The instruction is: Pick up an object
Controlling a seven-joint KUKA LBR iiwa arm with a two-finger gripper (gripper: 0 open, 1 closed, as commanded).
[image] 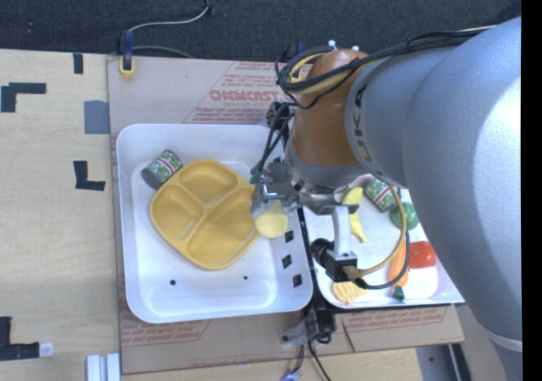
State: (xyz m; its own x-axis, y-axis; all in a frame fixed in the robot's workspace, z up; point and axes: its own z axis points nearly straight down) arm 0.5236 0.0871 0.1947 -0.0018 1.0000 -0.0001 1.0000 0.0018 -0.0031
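Yellow divided plate (203,212) lies in left bin (135,227), tilted, with a green-labelled can (162,168) just off its upper-left edge and a pale yellow lemon-like piece (271,223) touching its right edge. Arm (406,117) hangs over the divide between the bins. Gripper (269,193) sits just above that yellow piece; finger spacing and grasp can't be made out.

Single fixed camera above bench, slanted downward, both bins (135,227) visible, arm (440,134) entering right.
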